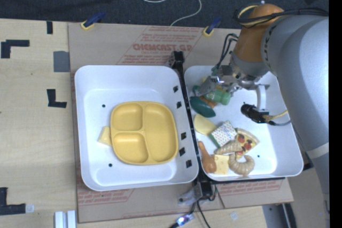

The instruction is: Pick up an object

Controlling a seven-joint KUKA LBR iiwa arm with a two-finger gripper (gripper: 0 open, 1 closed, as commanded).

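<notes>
The right bin holds a pile of toy food. A green bottle-like piece and a dark teal oval piece lie at its upper left. Below them sit a pale yellow piece, a checkered cracker, a pizza slice, a pretzel-like twist and an orange sausage. My gripper hangs low over the green piece, under the orange-banded wrist. Whether anything sits between its tips is hidden.
The left bin carries a yellow divided plate with a pale yellow wedge at its left side. A black clip joins the bins at the top. The grey arm covers the right bin's right side.
</notes>
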